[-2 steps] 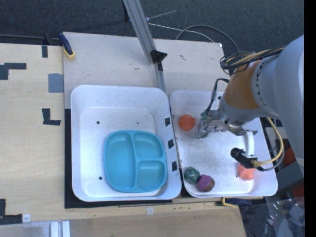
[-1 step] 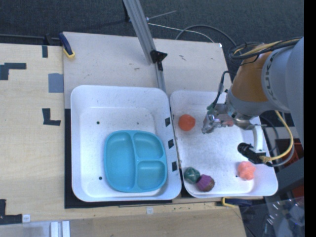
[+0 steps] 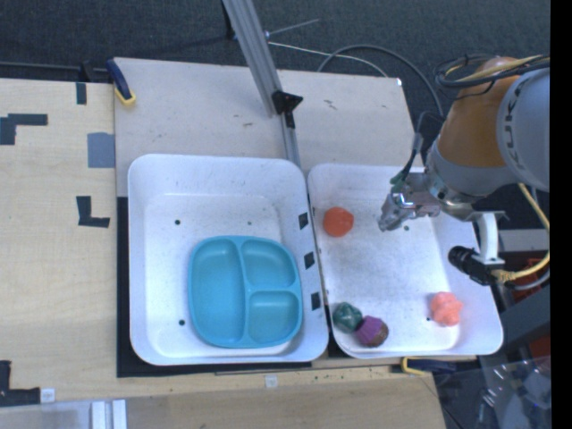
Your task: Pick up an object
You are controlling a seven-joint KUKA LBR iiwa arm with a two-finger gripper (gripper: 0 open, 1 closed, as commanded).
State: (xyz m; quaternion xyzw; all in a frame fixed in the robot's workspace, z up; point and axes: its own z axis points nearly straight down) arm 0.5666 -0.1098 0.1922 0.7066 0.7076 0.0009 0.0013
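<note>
Four small candidates for the pick, all in the right bin (image 3: 393,275). Orange ball (image 3: 337,222): round, matt, alone in the bin's upper left part, close to the wall shared with the left bin (image 3: 179,166). Green lump (image 3: 347,315): dark, rounded, down at the lower left corner. Purple lump (image 3: 373,331): touching the green one or just beside it, against the near wall; cannot tell which. Pink-orange lump (image 3: 445,308): pale, slightly irregular, near the lower right corner, well apart from the other three.

Gripper (image 3: 393,214): grey metal, blurred, hanging over the upper middle of the right bin, just to the right of the orange ball and apart from it. Cannot tell how wide it stands, nor whether it touches the bin floor. Nothing seen held in it. Reaches in on the grey arm (image 3: 483,132) with its orange band, from the right edge.

Left bin: white, shallow, holding a blue divided plate (image 3: 244,290) with three compartments, set toward the lower right.

Both bins on a pale wooden bench (image 3: 197,105), side by side, walls touching. Slanted metal pole (image 3: 255,43) crossing from the top down to the gap between the bins. Blue and yellow clamp (image 3: 121,83) at the bench's upper left corner. Dark tape marks (image 3: 89,211) on the board to the left. Thin cable (image 3: 357,56) looping over dark floor at the top.
</note>
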